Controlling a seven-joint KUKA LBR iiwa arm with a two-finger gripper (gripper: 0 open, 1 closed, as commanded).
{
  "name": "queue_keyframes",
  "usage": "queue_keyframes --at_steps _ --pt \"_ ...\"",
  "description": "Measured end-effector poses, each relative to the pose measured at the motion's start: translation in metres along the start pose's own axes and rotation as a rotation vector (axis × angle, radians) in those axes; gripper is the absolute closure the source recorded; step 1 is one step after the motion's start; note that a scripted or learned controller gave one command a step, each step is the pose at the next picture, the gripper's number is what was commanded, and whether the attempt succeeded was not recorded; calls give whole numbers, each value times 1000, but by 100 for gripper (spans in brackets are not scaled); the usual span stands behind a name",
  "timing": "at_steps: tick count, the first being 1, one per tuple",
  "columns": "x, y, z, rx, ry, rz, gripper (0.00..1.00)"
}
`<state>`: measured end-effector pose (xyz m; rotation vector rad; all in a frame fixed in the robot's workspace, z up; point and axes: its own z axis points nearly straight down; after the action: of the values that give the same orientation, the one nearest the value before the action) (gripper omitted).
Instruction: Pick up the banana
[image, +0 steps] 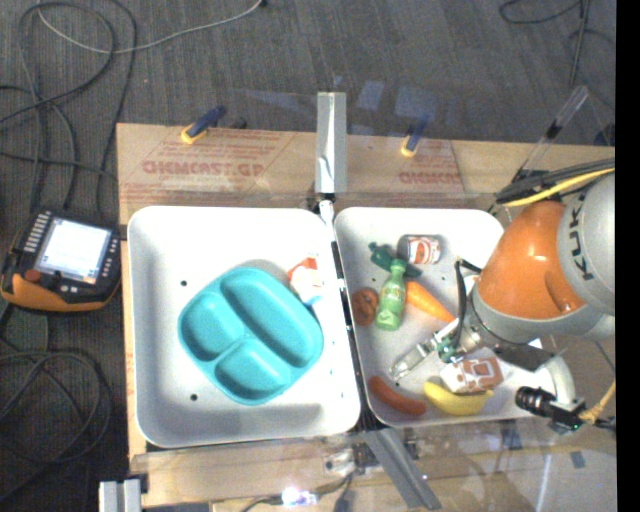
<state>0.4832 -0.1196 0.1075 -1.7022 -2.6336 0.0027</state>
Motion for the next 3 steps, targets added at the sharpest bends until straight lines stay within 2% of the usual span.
queue_keyframes --at_steps 1,2,3 --pt "3 1 -32 0 0 22 0" --pt "-26 -11 14 -3 -3 -215 0" --pt "-27 -10 8 -3 -1 -212 100"
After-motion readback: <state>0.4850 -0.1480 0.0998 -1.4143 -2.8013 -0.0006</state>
